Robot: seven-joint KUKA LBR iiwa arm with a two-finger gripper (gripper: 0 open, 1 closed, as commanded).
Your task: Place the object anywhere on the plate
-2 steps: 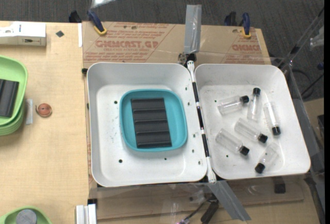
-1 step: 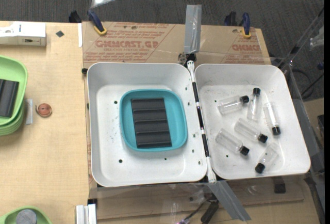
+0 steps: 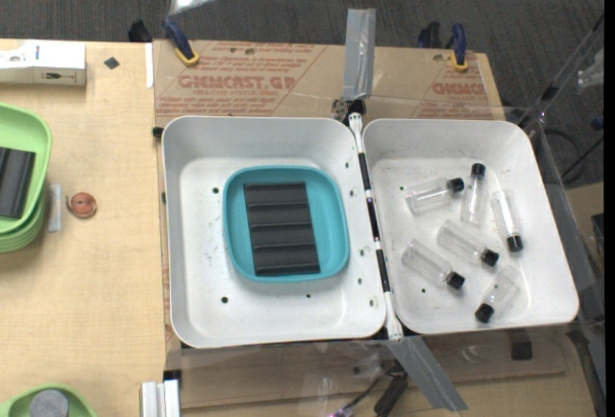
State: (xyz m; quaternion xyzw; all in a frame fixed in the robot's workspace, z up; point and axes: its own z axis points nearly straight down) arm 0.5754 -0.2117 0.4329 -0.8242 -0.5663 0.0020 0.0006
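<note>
The worktop (image 3: 96, 309) carried two shallow white bins set side by side, so that stock and goal stayed apart. The left bin (image 3: 192, 300) held a teal plate (image 3: 235, 242), lying flat near its middle with a dark ribbed insert (image 3: 282, 228) resting inside it; that looked like the landing spot. The right bin (image 3: 543, 295) held the objects to be moved: several clear vials with black caps (image 3: 466, 247), lying on their sides and loosely scattered, some touching or crossing. None had reached the plate, so the task seemed not yet begun. Lying flat, the vials would likely roll, which could make a pick slip. I cannot tell the state of the end effector from this view.
</note>
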